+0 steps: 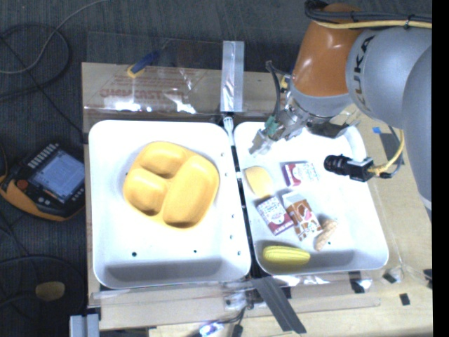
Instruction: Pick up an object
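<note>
Nearest me in the right bin, the yellow banana-shaped toy lies against the front wall; I judge it light, smooth and a bit slippery, best pinched across its middle. Behind it sit a peanut-like piece, two small cartons, a pale yellow wedge and a pink packet (crowded, so neighbours may get nudged). Farther back hovers the gripper, fingers seemingly parted and holding nothing, though the view is coarse. The left bin holds a big yellow lump.
</note>
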`<state>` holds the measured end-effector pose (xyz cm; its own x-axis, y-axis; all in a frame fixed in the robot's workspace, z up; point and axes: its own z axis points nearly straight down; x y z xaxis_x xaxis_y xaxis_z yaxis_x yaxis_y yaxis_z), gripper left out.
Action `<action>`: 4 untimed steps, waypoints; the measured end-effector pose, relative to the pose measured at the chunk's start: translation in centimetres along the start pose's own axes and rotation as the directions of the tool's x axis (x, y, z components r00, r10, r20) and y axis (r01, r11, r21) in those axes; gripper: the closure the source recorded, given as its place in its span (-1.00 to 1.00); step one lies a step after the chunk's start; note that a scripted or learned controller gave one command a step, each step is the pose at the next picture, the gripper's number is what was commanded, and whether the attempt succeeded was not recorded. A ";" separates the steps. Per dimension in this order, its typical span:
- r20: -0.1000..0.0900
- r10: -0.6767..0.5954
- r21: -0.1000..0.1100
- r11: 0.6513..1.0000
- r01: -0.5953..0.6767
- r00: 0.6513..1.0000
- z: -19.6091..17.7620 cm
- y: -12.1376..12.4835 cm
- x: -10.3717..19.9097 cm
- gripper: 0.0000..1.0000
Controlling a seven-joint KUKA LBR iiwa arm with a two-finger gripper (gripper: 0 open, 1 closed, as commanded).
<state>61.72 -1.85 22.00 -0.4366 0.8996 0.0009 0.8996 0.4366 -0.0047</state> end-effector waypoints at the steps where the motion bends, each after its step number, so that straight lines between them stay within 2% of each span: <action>1: 0.002 -0.250 0.000 0.968 0.250 0.968 -2.3 2.3 -4.7 1.00; 2: -0.003 0.014 0.000 1.000 -0.014 1.000 -0.5 2.2 -3.4 1.00; 3: -0.001 0.202 0.002 0.979 -0.202 0.979 0.8 3.6 -0.2 1.00; 4: 0.002 0.094 0.001 0.996 -0.094 0.996 0.1 0.4 0.1 1.00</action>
<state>62.02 -1.58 21.90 -0.3506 0.9365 -0.0015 0.9365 0.3506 -0.0057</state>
